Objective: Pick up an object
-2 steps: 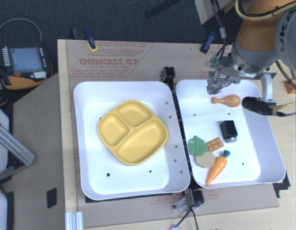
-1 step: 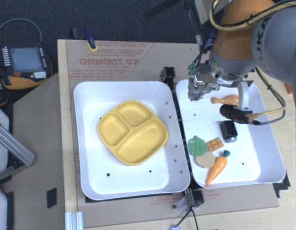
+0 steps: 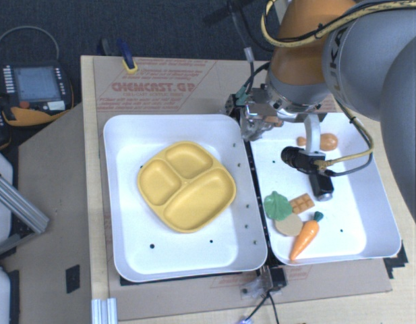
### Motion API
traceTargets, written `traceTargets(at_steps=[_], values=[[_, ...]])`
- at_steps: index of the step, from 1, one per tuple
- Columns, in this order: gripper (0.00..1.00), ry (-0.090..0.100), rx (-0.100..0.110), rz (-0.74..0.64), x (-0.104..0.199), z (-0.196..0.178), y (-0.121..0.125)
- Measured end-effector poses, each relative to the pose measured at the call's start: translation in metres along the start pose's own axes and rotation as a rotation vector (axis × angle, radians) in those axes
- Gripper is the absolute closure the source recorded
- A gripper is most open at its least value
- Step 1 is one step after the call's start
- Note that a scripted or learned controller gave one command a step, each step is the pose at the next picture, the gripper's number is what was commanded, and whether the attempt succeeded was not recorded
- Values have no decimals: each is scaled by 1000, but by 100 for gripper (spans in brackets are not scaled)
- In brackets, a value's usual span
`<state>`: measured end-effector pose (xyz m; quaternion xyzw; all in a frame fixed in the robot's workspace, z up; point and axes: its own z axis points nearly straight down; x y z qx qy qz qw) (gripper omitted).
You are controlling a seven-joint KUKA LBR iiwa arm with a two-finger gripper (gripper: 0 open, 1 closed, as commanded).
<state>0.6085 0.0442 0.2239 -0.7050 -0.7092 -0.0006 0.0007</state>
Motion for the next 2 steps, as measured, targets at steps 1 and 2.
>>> traceTargets(at_steps=[1,2], values=[[100,0,2,0,47,-9,-14],[0,-1,2,5,43,-8,-14]])
